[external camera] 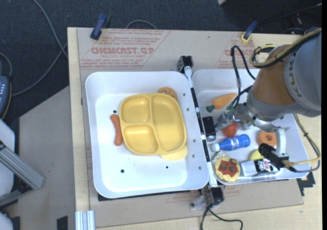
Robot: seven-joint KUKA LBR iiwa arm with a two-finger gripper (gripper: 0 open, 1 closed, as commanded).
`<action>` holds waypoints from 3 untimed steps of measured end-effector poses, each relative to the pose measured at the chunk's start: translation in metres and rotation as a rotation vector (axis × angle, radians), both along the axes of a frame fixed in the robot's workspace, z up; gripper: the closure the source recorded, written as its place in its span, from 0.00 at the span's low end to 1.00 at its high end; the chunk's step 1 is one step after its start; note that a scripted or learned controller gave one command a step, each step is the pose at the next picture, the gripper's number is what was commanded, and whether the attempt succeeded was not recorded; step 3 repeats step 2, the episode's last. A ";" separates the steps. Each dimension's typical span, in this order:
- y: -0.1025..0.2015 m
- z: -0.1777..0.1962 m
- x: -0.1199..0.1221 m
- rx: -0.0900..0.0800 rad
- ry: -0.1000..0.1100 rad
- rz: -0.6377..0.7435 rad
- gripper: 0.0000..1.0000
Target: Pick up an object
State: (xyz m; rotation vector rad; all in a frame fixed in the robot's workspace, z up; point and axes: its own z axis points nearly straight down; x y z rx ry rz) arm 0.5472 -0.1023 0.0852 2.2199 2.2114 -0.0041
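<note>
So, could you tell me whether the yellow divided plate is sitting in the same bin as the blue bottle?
No, the yellow divided plate lies in the left bin, while the blue bottle lies in the right bin.

Red print on the brown board under the bins reads "CHEMCAST G.P", above the left bin. Part of the same print shows again at upper right. The smaller lines beneath are too blurred to read.

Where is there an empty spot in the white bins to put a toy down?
The left bin has bare floor all around the yellow plate, most of it below the plate and at its upper left. A hot dog lies beside the plate. The right bin is crowded: carrot, tomato, blue bottle, pizza and the arm.
</note>
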 end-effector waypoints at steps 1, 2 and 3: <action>0.003 0.010 0.001 0.004 -0.002 0.002 1.00; 0.086 0.100 0.021 0.009 0.003 0.005 1.00; 0.086 0.100 0.021 0.009 0.003 0.005 1.00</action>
